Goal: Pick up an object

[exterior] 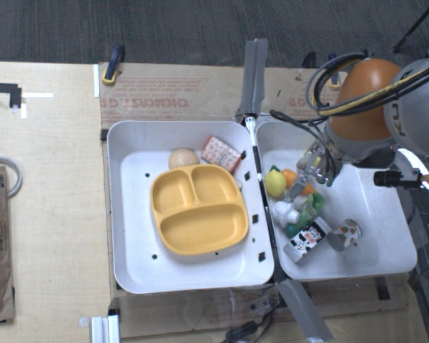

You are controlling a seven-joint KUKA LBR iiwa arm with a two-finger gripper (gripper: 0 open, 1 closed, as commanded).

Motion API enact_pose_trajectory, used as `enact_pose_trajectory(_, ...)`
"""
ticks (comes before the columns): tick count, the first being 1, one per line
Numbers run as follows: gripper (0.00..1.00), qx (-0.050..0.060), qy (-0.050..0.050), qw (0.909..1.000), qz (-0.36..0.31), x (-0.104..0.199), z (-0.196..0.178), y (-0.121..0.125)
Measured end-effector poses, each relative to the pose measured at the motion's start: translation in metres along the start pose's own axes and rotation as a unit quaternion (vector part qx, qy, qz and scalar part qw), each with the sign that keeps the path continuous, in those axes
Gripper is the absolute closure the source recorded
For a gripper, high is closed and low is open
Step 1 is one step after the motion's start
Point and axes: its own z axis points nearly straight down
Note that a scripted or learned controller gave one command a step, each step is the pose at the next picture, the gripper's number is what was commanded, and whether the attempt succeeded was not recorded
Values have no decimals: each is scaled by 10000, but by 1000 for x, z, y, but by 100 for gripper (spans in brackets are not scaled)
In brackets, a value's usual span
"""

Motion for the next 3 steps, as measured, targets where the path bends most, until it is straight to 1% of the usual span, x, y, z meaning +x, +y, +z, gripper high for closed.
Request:
enact_pose_trajectory(1, 100, -10, -10, 10000, 22, -1, -9, 0)
enact_pose_trajectory(2, 100, 11, 2, 9776, 2107, -3, -131, 33)
enact_pose_trajectory(3, 100, 12, 3, 9775, 2109, -15, -183, -9)
